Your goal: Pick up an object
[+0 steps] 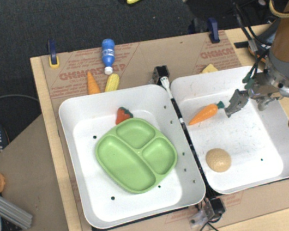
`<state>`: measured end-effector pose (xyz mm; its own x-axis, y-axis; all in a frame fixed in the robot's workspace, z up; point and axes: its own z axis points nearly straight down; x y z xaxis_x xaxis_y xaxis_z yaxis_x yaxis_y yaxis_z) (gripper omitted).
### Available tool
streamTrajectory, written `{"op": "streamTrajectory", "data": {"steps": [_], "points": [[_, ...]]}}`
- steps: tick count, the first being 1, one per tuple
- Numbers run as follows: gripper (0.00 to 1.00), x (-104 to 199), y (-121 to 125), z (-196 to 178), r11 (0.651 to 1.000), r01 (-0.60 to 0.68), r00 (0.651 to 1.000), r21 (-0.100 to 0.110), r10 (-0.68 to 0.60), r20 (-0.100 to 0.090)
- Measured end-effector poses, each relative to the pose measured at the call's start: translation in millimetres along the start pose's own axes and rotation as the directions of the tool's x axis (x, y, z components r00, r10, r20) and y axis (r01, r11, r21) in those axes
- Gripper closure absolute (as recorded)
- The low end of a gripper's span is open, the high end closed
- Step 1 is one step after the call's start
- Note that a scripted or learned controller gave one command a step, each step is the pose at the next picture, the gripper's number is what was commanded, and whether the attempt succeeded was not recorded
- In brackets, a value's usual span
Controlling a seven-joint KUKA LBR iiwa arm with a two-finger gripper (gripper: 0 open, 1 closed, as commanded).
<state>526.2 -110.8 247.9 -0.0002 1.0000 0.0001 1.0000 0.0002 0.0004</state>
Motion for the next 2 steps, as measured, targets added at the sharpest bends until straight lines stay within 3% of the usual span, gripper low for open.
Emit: {"op": "streamTrajectory", "data": {"steps": [1,2], "points": [[0.00,-29.0,93.1,115.7,1.000,0.002,1.000,-0.002,-0.002,0.003],[0.00,8.4,96.5,167.1,1.000,0.004,1.000,0.007,-0.004,-0.003]]}}
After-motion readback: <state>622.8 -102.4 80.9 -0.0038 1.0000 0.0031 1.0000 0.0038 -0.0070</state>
